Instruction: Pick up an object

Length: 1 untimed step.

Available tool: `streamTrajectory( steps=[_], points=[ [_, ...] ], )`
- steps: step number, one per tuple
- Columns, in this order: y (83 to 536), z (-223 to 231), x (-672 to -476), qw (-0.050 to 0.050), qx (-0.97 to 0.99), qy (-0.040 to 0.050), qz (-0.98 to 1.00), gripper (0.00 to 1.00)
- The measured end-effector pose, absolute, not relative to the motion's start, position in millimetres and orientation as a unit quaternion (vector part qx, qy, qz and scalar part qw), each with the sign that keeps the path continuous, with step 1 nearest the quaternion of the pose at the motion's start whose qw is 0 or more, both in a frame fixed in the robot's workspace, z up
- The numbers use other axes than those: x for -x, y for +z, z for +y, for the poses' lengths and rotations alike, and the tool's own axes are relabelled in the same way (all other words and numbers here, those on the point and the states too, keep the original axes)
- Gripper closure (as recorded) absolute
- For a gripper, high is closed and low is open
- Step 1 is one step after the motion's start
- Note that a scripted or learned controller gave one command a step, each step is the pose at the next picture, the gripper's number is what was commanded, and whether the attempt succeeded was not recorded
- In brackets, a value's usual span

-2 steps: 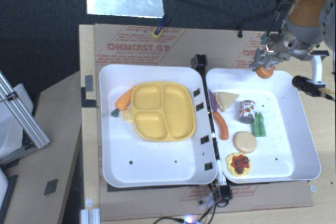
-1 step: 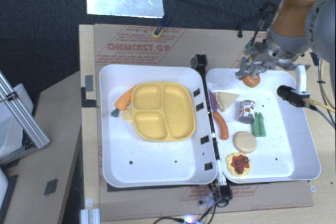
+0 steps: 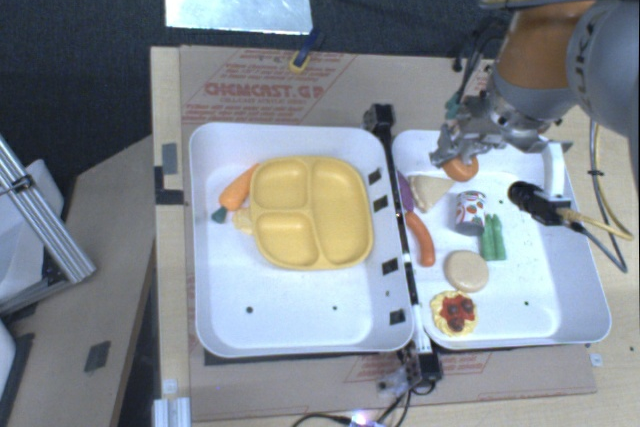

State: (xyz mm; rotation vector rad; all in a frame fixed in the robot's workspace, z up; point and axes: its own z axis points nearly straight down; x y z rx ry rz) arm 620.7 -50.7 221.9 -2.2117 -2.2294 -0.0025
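Note:
My gripper [image 3: 453, 153] hangs over the back left part of the right bin [image 3: 580, 310]. A small orange round piece [image 3: 464, 168] sits right under its tip, touching or nearly touching it. Whether the piece is gripped I cannot tell. Just in front lie a pale wedge [image 3: 431, 190], a small printed can [image 3: 470, 211] and a green pod [image 3: 492, 238]. Nearer the front of the bin are an orange sausage [image 3: 420, 238], a tan round bun [image 3: 466, 270] and a small pizza slice with red topping [image 3: 455, 312].
The left bin [image 3: 220, 315] holds a yellow divided plate [image 3: 305, 212] with an orange carrot [image 3: 236, 188] at its left edge. A purple sliver [image 3: 403, 189] lies along the divider between the bins. The arm's grey and orange body [image 3: 550, 25] looms over the back right.

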Motion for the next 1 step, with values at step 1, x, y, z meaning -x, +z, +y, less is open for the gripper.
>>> streamTrajectory(
  steps=[1],
  points=[
    [229.4,-11.0,-598.3,0.001,0.704,-0.0006,-0.710,1.00]
  ],
)
